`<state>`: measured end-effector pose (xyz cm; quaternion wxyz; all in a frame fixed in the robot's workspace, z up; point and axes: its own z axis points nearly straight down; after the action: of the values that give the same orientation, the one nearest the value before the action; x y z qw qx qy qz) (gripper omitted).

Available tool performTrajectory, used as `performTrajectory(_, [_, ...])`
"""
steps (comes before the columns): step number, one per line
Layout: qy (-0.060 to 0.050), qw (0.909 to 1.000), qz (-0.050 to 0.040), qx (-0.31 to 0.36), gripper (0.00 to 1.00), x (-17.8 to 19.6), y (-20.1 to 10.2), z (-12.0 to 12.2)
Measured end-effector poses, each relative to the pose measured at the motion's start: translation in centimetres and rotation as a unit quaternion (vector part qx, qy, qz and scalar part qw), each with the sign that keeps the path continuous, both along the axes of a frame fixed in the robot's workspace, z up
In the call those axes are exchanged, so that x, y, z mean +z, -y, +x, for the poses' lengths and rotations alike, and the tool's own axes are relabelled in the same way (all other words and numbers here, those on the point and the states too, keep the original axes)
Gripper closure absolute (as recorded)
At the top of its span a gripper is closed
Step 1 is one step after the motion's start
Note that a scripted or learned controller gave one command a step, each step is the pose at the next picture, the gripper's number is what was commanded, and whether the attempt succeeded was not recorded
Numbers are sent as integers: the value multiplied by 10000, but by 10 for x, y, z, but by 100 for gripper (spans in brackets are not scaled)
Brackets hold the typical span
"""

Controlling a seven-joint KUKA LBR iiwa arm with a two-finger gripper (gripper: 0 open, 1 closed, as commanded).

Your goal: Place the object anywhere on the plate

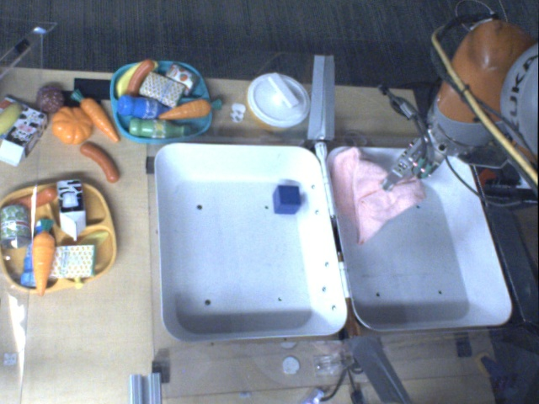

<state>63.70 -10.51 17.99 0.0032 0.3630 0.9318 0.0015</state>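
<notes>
Left white bin (210, 293), blue cube (287, 199) well apart from walls.

Looks like a robotics lab or test cell, not a home. On a pale wooden bench (126, 326), two shallow white bins (244, 310) side by side, joined by a metal bracket (319, 99) at the far edge. Left of the bins, toy plastic food for trials: carrots, sausages and small boxes heaped in a blue bowl (162, 101) and a yellow tray (56, 238). At the right, an industrial grey arm with an orange band (487, 57) and loose cabling. Beyond the bench, dark ribbed carpet (210, 15), as in an office or lab.
</notes>
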Motion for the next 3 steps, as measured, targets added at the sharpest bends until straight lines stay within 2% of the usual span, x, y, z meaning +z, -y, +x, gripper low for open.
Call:
performTrajectory(1, [2,10000,-3,26,100,46,-2,2])
performTrajectory(2, [-5,9792,-10,2030,100,53,-49,-31])
performTrajectory(3, [-6,9317,-15,3633,100,60,-88,-61])
